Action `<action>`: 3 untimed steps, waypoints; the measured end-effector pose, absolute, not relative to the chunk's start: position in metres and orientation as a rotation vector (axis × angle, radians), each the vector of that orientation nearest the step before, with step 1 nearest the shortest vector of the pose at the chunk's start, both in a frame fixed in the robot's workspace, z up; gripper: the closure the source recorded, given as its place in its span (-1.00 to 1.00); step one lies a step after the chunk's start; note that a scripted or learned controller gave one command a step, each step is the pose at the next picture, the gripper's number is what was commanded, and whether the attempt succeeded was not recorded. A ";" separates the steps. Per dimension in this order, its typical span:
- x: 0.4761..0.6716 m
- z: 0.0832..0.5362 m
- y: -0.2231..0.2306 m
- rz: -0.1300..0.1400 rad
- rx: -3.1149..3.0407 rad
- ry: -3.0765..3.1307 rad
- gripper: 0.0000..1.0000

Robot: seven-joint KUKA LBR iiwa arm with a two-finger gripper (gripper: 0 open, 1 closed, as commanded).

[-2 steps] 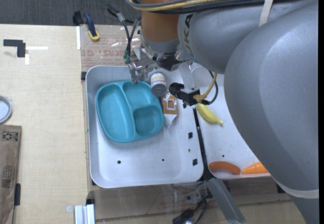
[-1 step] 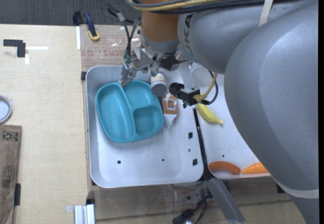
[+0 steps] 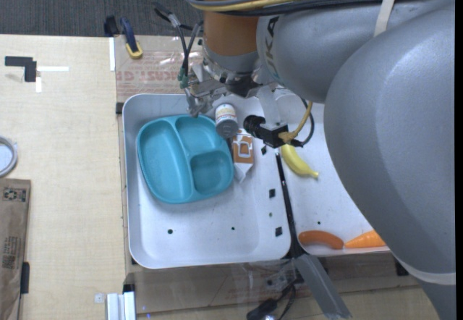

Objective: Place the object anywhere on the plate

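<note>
Arm reaching in from right, hanging over far edge of left bin. Gripper hovering just above far rim of blue plate; finger state impossible to tell. Small bottle lying just beside plate's far right corner, off plate. Brown packet lying against plate's right edge. Banana, carrot, orange sausage-shaped item sitting in right bin.

right bin mostly hidden by arm, hand's fingers indistinct
</note>
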State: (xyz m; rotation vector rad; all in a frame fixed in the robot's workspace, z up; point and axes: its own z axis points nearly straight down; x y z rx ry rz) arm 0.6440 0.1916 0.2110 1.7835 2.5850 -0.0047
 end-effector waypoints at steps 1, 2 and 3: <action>0.644 0.211 0.192 -0.005 1.784 2.585 -1.00; 0.645 0.219 0.191 -0.006 1.784 2.584 1.00; 0.645 0.219 0.191 -0.007 1.784 2.584 -1.00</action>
